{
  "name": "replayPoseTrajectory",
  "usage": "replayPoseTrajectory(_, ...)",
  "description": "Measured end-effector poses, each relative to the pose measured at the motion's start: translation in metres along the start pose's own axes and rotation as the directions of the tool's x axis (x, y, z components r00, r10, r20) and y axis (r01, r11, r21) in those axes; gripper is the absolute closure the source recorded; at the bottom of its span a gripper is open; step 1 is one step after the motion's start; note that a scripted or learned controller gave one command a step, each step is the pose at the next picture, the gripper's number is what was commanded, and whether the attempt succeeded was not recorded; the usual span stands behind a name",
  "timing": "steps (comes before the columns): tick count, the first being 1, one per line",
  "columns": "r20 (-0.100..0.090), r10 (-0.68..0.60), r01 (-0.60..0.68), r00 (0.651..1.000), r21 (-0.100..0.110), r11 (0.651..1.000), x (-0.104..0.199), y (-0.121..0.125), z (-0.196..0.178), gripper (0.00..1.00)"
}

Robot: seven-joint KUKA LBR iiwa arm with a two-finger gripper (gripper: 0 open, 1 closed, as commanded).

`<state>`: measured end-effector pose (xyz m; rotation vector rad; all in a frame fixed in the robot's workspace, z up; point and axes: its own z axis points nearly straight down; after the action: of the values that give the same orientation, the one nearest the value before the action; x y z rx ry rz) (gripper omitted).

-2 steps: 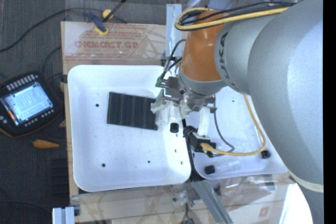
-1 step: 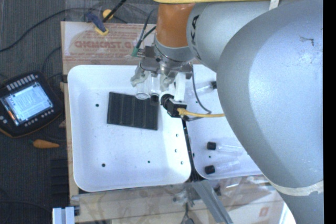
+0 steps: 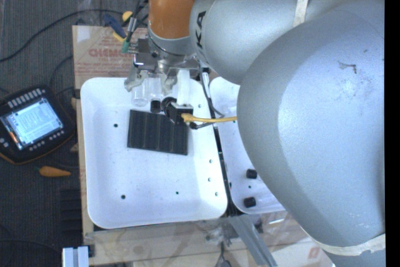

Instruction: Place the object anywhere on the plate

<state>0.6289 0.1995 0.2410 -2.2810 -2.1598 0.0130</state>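
Gripper (image 3: 152,89) hangs over the far part of the left shallow white bin (image 3: 144,184), pointing down. Its two pale fingers (image 3: 134,82) stand spread, with bare bin floor showing in the gap and nothing pinched between them.

Task's thing, taken to be the black ribbed flat rectangular slab (image 3: 158,132): it lies flat on the left bin's floor, just beside the gripper on the near side, directly below it in the view. The slab's far edge sits close under the fingertips but looks apart from them. Its ribs run near to far, and its long sides lie roughly across the bin.

To the gripper's right, past the shared rim, is the right shallow white bin (image 3: 236,153), mostly covered by the grey arm (image 3: 300,103). Two small black round pieces (image 3: 250,174) lie in it, well apart from the gripper on the near-right side.

Beyond the gripper, a brown cardboard sheet with red lettering (image 3: 100,53) shows behind the left bin.

Far to the gripper's left, off the bench, lies a dark handheld control pendant with a lit screen (image 3: 31,125).
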Motion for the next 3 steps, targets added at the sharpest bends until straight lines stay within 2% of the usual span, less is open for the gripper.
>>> replayPoseTrajectory(1, -0.002, -0.539, 0.539, 0.843, -0.001, 0.843, 0.034, 0.004, 0.013, 1.00)
replayPoseTrajectory(2, 0.000, -0.893, 0.893, 0.450, -0.004, 0.450, 0.009, -0.051, -0.060, 1.00)
replayPoseTrajectory(3, 0.000, -0.984, 0.984, 0.176, -0.004, 0.176, 0.027, -0.142, -0.052, 1.00)
